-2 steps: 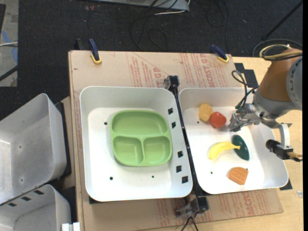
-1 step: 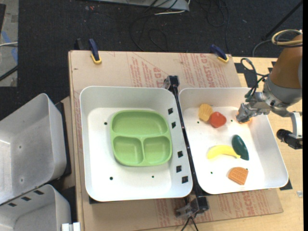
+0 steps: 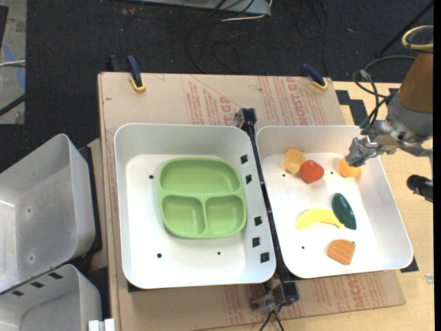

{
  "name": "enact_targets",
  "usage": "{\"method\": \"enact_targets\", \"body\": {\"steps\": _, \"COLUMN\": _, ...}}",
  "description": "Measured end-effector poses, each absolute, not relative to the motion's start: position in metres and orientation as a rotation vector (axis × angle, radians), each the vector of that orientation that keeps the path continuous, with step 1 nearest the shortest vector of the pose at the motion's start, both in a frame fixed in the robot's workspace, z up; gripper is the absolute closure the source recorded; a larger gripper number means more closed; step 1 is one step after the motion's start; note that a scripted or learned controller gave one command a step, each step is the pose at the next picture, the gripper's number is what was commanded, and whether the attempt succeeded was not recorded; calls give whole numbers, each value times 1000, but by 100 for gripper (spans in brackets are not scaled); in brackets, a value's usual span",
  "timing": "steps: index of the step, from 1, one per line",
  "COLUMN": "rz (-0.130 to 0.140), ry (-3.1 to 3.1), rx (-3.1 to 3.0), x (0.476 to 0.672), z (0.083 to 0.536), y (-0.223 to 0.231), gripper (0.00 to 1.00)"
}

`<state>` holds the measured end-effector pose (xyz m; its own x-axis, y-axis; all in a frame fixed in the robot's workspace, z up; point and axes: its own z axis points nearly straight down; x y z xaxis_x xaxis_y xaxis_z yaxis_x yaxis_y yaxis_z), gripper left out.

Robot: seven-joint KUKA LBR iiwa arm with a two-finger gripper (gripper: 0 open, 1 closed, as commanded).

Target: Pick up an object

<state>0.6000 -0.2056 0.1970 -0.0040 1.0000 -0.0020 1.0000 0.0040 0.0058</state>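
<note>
Right bin [image 3: 396, 205] far rim, jaws [image 3: 355, 158] above orange piece [image 3: 350, 169]

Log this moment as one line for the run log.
arm: over right bin | gripper: at orange piece, far right corner | grasp: unconfirmed | left bin: green tray

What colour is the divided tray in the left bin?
Light green; the divided tray shows clearly in the camera view.

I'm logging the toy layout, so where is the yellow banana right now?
The yellow banana lies in the right bin, toward its middle, touching the dark green piece on its right, with the orange waffle-like piece just below.
</note>
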Motion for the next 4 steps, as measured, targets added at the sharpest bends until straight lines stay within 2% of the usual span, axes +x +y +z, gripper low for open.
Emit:
{"method": "enact_targets", "body": {"steps": 1, "rz": 4, "ry": 2222, "rx": 2213, "x": 601, "z": 238, "y": -206, "gripper": 100}}
{"method": "enact_targets", "body": {"steps": 3, "rz": 0, "ry": 2234, "rx": 2214, "x": 588, "z": 224, "y": -83, "gripper": 100}}
{"method": "enact_targets", "body": {"steps": 4, "rz": -1, "ry": 2230, "rx": 2216, "x": 581, "z": 226, "y": -39, "gripper": 100}}
